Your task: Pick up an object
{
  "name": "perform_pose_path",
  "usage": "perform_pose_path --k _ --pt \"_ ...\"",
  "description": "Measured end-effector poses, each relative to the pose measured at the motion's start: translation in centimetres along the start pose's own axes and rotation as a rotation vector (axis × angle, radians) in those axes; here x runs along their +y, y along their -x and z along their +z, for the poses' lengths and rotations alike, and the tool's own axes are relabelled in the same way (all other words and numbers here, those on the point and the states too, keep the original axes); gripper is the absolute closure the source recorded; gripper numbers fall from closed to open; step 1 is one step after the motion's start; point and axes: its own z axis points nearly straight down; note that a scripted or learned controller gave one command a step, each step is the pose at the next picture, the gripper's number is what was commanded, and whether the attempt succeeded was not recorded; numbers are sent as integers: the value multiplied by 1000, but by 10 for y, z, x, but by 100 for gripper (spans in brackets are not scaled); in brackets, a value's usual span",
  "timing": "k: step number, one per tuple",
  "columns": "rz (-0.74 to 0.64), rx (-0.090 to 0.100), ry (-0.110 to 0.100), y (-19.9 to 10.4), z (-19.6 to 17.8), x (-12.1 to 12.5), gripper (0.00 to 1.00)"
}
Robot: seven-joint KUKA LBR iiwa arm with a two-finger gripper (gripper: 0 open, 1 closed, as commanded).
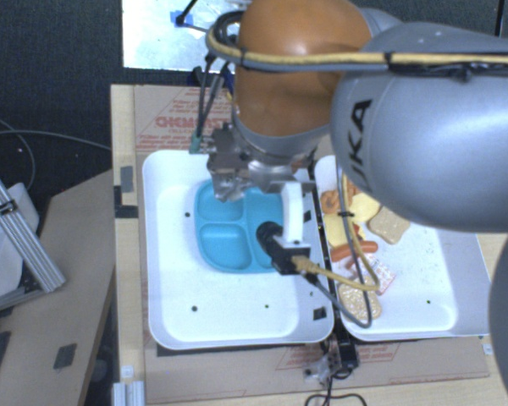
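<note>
A blue divided plate [224, 239] lies in the left white bin [173, 252], near its right side. My gripper [223, 186] hangs low over the plate's upper left corner, its metal body covering that corner. In the right white bin [423, 303] lie several food items: a yellow piece [366, 207], a tan cracker [389, 224], orange-red sausages [356, 249], a round biscuit [353, 296] and a small clear packet [379, 274]. The arm hides the upper part of both bins.
The big grey and orange arm [381, 100] fills the upper right of the view. A cardboard sheet [165, 117] lies under the bins. Metal framing [17, 227] stands at the far left. Bare white floor shows in the left bin's left and front.
</note>
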Motion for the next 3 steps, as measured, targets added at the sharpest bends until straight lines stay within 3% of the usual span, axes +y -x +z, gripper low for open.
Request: perform_pose_path --k 1,2,3 --pt "3 -2 -3 -9 -103 -37 100" --pt "17 -12 -17 63 -50 -37 100" --pt "4 -8 -11 59 -64 -37 100"
